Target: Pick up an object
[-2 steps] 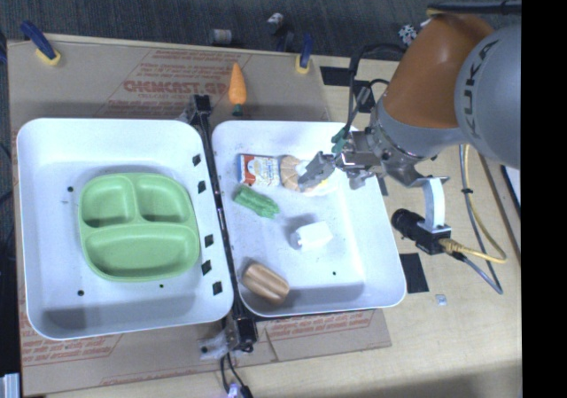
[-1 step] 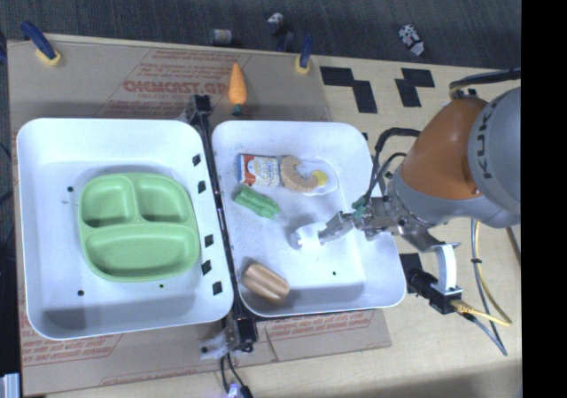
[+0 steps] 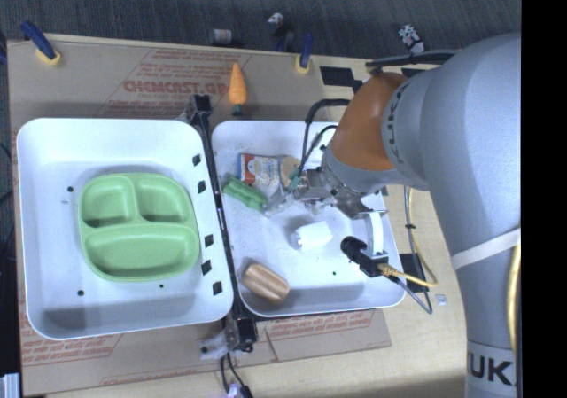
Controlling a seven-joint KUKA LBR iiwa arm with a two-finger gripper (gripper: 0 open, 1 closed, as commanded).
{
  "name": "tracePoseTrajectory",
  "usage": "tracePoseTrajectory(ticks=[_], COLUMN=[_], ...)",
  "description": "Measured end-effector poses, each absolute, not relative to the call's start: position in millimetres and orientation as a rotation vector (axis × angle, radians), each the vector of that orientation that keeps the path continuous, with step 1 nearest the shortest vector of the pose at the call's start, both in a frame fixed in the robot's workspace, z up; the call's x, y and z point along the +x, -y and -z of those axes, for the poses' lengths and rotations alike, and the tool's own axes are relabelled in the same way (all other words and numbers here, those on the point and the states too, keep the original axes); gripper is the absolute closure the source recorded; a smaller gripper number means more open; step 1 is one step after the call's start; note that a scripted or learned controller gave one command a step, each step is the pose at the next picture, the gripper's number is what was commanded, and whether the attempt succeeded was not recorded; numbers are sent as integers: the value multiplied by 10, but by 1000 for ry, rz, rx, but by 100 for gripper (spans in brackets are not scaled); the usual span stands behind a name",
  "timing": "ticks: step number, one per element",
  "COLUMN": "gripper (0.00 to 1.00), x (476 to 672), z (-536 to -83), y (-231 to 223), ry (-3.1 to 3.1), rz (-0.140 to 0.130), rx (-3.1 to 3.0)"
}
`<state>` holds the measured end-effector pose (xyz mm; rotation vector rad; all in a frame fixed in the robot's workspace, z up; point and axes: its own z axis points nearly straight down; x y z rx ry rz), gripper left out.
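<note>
Camera view has the gripper [image 3: 297, 186] low inside the right bin [image 3: 372, 294], up toward that bin's 11 o'clock corner. From where I stand I cannot tell whether it is apart or together, because the arm [image 3: 443, 121] above it covers too much. Nothing shows as held.

A printed packet [image 3: 260, 167] lies close at its 10 o'clock and a green object [image 3: 244, 193] at its 9 o'clock. Whether it touches either, I cannot say. A white lump [image 3: 310, 235] lies near at 5 o'clock, and a tan block [image 3: 264, 282] sits farther off at 7 o'clock, by the bin's near wall. The left bin [image 3: 35, 299] carries a green divided plate [image 3: 137, 226].

I judge the pick to be at the grasping step. The gripper is down among the objects, most likely for the packet or the green object, but nothing is lifted. Securing one and raising it is all left to do.
</note>
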<state>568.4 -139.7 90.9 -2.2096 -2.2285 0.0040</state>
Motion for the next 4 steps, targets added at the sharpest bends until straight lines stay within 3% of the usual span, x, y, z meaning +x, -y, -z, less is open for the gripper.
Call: tracePoseTrajectory(ticks=[1, 2, 3, 4], gripper=[100, 100, 100, 100], x=[5687, 5246, 4763, 5251], z=[-1014, -1747, -1879, -3092], y=[1405, 1631, 2013, 2010], ry=[2233, 2226, 2225, 2232], rz=[-6, -1, -2, 2], rx=[-2206, -2217, -2217, -2218])
